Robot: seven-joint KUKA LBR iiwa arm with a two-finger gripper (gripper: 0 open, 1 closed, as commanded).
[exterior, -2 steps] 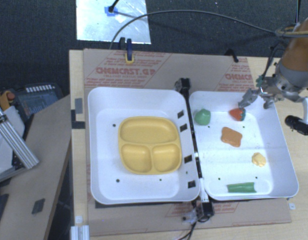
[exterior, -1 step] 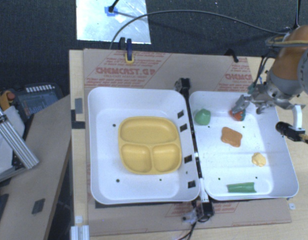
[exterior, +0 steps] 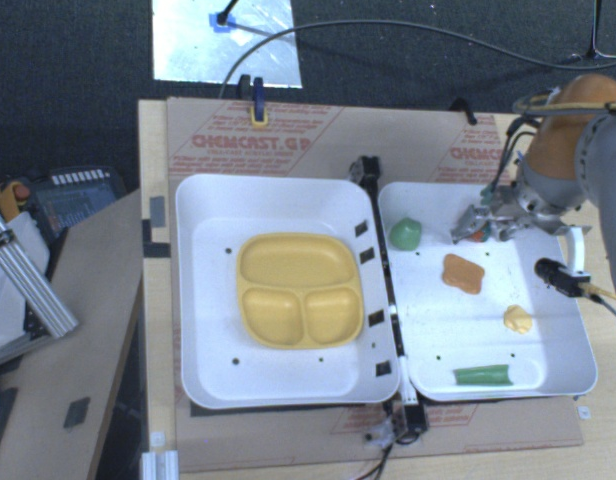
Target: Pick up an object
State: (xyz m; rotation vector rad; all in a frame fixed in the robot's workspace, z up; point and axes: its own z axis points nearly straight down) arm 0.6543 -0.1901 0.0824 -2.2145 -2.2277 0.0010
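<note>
Orange item (exterior: 463,273) just below end effector (exterior: 475,226), rt bin (exterior: 578,368).

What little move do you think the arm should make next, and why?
Probably a short slide toward the orange piece, then down onto it. The gripper sits over the right bin's far side with nothing seen between its fingers, and that piece lies nearest, apart from the green ball and yellow lump.
</note>
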